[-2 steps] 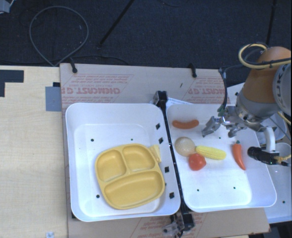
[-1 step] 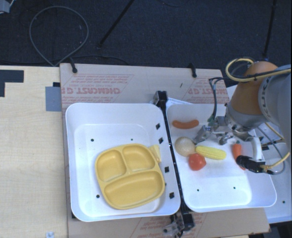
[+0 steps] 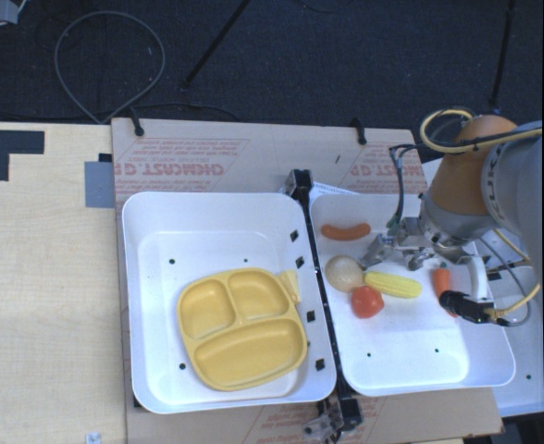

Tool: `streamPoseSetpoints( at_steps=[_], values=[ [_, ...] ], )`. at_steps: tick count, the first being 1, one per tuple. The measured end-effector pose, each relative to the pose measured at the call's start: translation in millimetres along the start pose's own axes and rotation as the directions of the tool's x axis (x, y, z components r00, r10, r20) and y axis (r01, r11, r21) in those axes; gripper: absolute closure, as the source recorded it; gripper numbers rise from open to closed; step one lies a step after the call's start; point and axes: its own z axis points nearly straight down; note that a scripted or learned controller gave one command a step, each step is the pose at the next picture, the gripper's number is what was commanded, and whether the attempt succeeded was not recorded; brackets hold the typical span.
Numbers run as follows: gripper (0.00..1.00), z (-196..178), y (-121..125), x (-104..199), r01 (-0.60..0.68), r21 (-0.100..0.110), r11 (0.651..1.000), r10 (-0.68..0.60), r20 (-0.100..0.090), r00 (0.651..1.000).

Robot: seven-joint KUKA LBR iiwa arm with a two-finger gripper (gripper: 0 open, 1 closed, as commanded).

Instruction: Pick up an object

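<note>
While tool (image 3: 394, 245) hovers, grip unclear | corn (image 3: 393, 285) lies just below it

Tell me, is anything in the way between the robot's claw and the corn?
Nothing visible is. The gripper hangs in the right bin just above the corn cob, with only bare bin floor between them. The onion and tomato sit beside the corn's left end, and the sausage lies farther back.

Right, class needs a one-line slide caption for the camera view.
Grey arm's tool over right white bin beside yellow toy corn cob; yellow divided plastic tray in left bin.
</note>
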Motion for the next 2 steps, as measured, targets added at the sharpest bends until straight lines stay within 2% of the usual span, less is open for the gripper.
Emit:
streamPoseSetpoints(
  at_steps=[1, 2],
  values=[
    [1.00, -10, 0, 0, -0.001, 0.001, 1.000, 0.001, 0.000, 1.000],
    [1.00, -67, 4, -10, 0.000, -0.008, 1.000, 0.000, 0.002, 1.000]
  ],
)
